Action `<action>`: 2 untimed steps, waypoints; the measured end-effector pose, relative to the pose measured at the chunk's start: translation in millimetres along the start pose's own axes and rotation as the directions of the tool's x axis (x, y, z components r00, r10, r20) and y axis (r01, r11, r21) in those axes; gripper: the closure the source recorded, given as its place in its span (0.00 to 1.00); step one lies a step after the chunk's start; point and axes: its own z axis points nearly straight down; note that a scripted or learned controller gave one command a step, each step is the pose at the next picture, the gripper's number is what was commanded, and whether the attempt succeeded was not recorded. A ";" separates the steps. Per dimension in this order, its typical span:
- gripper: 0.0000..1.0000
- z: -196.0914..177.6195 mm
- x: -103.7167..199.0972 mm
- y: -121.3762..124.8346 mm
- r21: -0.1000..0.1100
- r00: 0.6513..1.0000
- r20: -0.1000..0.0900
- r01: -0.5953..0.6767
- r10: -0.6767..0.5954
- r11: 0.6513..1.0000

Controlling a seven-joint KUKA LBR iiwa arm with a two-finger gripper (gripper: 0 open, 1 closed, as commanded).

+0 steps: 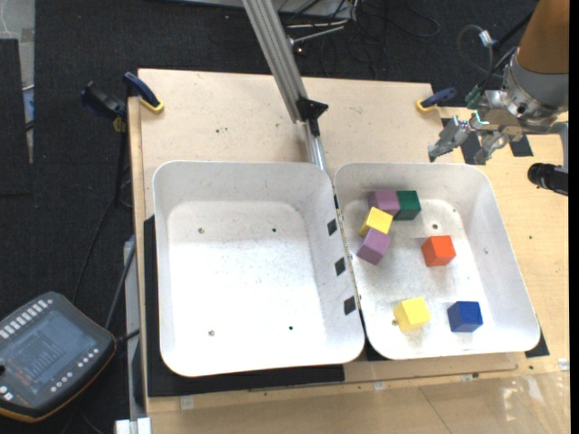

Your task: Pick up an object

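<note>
Gripper [463, 140], upper right of frame: I log it open, holding nothing, parked above right bin [507, 269] rim. Orange cube [439, 250] sits apart, easiest pick imo.

One fixed camera watched from above my bench [226, 107], slanted down, both bins framed; I entered from its right.

Bright, even light from overhead washes both white bins [244, 269], and the left one nearly blows out, so its speckles barely register. Shadows are soft and short under the cubes [413, 313]. The dark floor far and left stays dim. Focus is slightly soft throughout, with the gripper [469, 139] a little smeared.
</note>
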 end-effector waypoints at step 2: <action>0.00 61.9 6.2 4.4 0.004 1.000 -0.001 0.001 -0.001 1.000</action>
